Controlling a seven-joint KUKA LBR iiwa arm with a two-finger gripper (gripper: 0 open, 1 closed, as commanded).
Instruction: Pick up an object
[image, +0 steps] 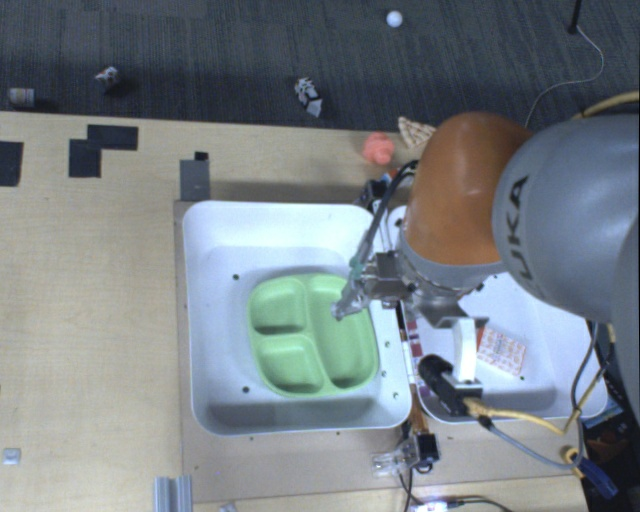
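Note:
A light green tray with three compartments lies in the left white bin, a little right of its middle. My gripper hangs over the tray's right rim, close to the divider between the two bins. The grey arm with its orange band covers most of the right bin. A small white packet with red print lies in the right bin, just right of the wrist.
A pink ball and a pale ribbed thing rest on the bench behind the bins. Flat black shapes lie on the bench at far left. A grey post stands at the left bin's back corner.

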